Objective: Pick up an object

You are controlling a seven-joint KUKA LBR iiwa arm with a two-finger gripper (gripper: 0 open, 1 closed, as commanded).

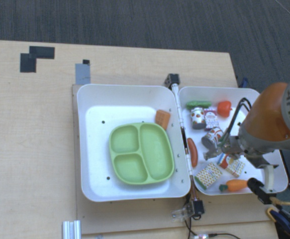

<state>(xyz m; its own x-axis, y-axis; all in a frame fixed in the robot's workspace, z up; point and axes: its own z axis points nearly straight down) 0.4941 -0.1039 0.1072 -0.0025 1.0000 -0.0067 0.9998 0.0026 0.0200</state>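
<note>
My gripper point(215, 146) is down in the right bin point(249, 94), among the small food items at its middle. Right beside it are a small white carton point(215, 132) and a red and white packet point(236, 167). A red sausage point(193, 152) lies to the gripper's left along the bin wall. A checkered box point(208, 174) and an orange carrot point(234, 185) lie nearer the front. The grey wrist and orange band point(269, 116) hide whatever is under them.
At the back of the right bin are a green vegetable point(198, 103), a red tomato point(224, 107) and a dark can point(198, 117). The left bin point(85, 133) holds a green divided plate point(141, 153) and an orange block point(162, 117).
</note>
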